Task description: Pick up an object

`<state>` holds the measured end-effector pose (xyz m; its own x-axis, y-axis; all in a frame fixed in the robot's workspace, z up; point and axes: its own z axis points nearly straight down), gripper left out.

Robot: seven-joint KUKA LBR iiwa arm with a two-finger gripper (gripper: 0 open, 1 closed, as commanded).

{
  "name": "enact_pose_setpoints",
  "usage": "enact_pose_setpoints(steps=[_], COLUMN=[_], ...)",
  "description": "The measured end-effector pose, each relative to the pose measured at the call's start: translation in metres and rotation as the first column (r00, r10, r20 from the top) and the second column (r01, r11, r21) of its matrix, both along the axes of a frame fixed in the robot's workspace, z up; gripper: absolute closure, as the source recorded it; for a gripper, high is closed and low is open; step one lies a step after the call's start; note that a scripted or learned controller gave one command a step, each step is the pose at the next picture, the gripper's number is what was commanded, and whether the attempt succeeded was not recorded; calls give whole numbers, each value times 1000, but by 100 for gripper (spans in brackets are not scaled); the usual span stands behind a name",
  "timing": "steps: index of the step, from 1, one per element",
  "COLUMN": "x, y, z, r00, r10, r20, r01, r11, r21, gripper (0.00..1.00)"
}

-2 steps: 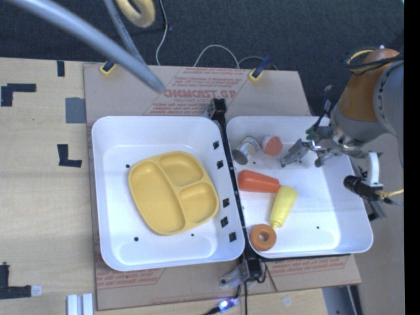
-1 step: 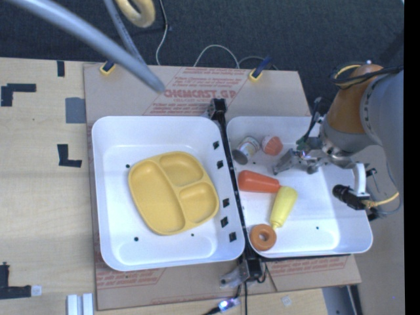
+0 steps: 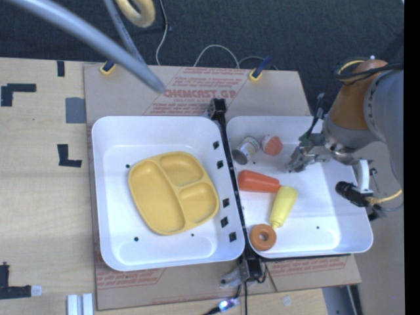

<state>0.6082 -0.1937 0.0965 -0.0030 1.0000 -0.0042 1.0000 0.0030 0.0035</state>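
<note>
As the arm reached in over the right bin (image 3: 341, 238), its gripper (image 3: 298, 159) hung low above that bin's upper middle, nothing visible in its grasp; how wide it stood could not be made out from this slanted view. Nearest to it, just left along the bin's far side, lay a small reddish piece (image 3: 272, 145) and beside that a grey metal cup (image 3: 247, 148) on its side. Nearer the bin's centre rested an orange carrot (image 3: 258, 182), with a yellow bottle (image 3: 283, 206) lying just below it and an orange ring (image 3: 263, 237) close to the bin's near left corner. Left of the right bin, across the black divider, the left bin (image 3: 111, 195) held a yellow compartment plate (image 3: 173, 191).

Any of the five small items could serve as the pick. To do it well, the gripper would probably need to centre over one piece, likely the reddish one, align across its narrow side, and descend without nudging the cup touching close by.
</note>
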Motion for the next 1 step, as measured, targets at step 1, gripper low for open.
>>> enact_pose_setpoints(steps=[1], x=[3], y=[5], z=[43], r00=[1000], r10=[-1], r20=[-1], r01=[1], r11=[1000], r21=[4], gripper=[100])
